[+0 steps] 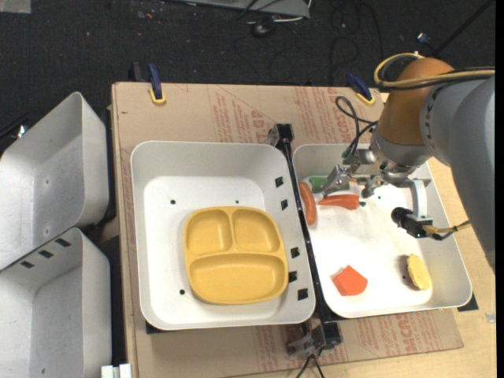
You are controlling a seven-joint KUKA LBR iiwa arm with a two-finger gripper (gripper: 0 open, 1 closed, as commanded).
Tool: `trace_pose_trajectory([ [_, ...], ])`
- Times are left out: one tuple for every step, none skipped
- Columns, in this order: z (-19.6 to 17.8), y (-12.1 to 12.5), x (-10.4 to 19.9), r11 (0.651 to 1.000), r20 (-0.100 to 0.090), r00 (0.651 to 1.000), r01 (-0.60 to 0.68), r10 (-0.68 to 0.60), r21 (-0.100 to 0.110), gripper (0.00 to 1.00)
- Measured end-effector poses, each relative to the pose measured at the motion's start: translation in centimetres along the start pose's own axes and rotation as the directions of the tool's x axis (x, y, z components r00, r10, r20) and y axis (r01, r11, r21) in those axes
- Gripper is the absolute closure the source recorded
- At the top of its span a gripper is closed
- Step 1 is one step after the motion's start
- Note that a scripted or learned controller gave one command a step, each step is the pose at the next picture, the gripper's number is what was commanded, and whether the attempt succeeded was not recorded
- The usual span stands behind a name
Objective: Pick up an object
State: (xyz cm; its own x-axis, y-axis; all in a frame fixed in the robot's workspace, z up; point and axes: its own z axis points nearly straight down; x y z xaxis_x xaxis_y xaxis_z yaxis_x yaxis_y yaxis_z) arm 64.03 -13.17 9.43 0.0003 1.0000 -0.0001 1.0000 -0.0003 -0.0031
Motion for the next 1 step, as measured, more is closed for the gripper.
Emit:
trace_pose_trajectory([
  [-1.35, 0.14, -0.02, 1.000, 0.001, 1.000, 0.000, 0.000, -0.005, 1.00],
])
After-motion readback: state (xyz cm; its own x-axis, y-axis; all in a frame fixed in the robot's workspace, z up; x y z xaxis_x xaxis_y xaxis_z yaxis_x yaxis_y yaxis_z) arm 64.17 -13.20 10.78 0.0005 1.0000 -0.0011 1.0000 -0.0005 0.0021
